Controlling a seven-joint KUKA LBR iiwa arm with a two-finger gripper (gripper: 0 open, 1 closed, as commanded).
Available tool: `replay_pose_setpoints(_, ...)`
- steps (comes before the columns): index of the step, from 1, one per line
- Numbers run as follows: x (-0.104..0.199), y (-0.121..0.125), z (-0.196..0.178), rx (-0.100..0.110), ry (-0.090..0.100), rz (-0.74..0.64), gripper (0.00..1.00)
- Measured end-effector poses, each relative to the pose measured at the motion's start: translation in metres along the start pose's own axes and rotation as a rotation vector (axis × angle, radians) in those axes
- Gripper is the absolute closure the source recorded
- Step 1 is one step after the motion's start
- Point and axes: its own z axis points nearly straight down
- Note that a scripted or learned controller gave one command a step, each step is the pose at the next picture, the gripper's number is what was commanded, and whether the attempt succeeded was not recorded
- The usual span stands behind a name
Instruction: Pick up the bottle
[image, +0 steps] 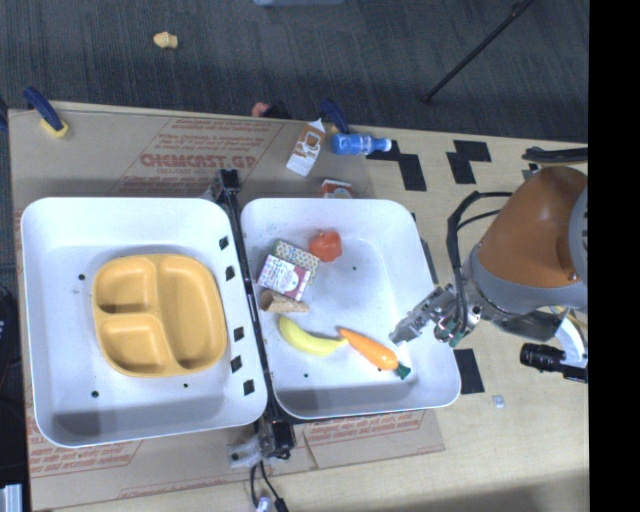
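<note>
A small blue bottle (358, 144) lies on its side on the cardboard bench behind the right bin, outside both bins. My gripper (424, 319) hangs over the right rim of the right bin (433, 372), just right of the carrot's green tip. It is far in front of the bottle, and nothing shows in its grasp. The grey and orange arm (530, 245) stands to its right.
The right bin holds a patterned carton (289, 270), a red fruit (325, 244), a banana (306, 338) and a carrot (369, 350). A yellow divided plate (160, 312) lies in the left bin (40, 300). Two small cartons (306, 148) lie beside the bottle.
</note>
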Motion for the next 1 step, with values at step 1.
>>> replay_pose_setpoints(1, -0.0006, 0.0002, -0.0057, -0.001, -0.004, -0.270, 1.00)
